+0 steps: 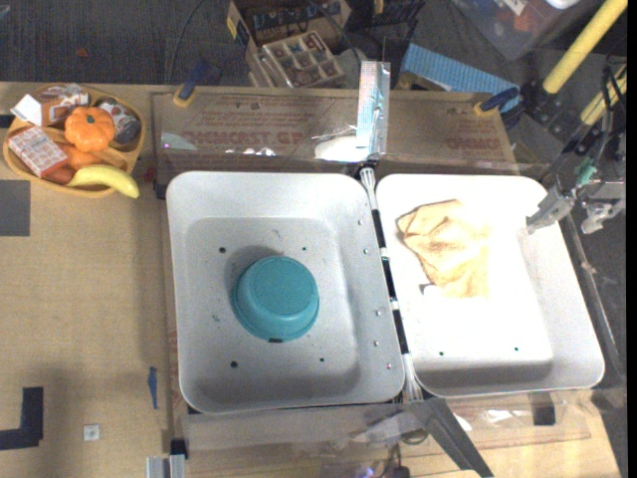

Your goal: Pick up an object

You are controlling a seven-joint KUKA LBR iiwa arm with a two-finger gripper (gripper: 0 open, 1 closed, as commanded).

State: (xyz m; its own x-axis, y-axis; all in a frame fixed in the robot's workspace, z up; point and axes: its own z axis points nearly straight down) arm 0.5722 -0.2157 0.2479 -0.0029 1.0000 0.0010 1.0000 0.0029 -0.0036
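Teal bowl (277, 297), round, smooth plastic, sits upside down mid-left bin (189, 207), no long axis. Right of it, crumpled yellow cloth (450, 247) runs lengthwise down its bin. End effector (557, 207) beyond the cloth; grip unreadable.

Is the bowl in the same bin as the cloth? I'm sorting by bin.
No, the bowl sits in the left bin, the cloth in the right.

Bowl (277, 297) sits in left bin (199, 217); cloth (450, 247) in right bin (567, 337), w/ gripper (545, 215) at its right rim.
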